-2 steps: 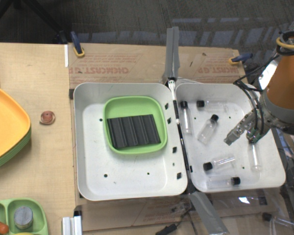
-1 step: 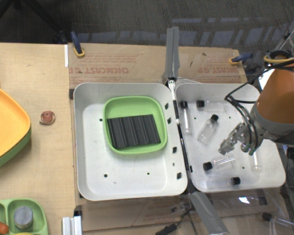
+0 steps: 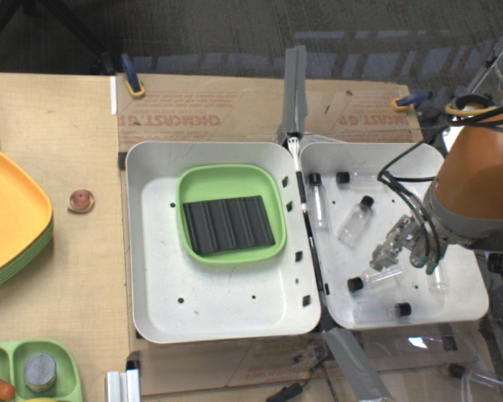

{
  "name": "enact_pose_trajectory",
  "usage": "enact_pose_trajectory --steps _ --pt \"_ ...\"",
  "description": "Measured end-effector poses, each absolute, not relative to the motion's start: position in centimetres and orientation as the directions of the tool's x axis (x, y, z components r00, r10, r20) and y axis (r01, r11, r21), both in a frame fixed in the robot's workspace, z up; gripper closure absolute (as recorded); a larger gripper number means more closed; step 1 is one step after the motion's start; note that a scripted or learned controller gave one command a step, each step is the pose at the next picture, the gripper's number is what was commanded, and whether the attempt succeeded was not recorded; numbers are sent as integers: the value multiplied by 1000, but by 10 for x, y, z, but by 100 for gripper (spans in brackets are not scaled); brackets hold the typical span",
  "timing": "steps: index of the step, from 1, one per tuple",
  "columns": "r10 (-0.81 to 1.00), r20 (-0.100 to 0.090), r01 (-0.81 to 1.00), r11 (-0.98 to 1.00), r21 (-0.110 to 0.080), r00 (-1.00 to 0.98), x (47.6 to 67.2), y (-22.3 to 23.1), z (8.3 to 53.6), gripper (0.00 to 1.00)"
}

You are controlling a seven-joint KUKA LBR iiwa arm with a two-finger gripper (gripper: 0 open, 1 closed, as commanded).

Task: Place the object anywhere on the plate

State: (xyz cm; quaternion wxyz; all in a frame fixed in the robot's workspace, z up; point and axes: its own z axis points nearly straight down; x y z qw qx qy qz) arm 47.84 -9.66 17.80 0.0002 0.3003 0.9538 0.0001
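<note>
Setting. A light wooden desk fills the 9 o'clock side of the view; at 12 o'clock lies dark grey carpet, with black chair legs at 11 o'clock. Brown printed cardboard covers the desk toward centre, held by a blue-and-orange clamp at 11 o'clock and another clamp at 2 o'clock. A grey upright post stands at 12 o'clock. Lighting is even.
</note>
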Motion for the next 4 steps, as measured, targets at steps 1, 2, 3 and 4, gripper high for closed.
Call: enact_pose_trajectory --steps 1,2,3,4 --pt "537 -2 537 843 1 -843 479 -75 215 100" --pt "449 2 449 894 0 -894 478 -76 191 100" --pt "250 1 250 968 0 -968 478 -72 191 100" --pt "138 -3 138 990 1 -990 492 -56 258 100"
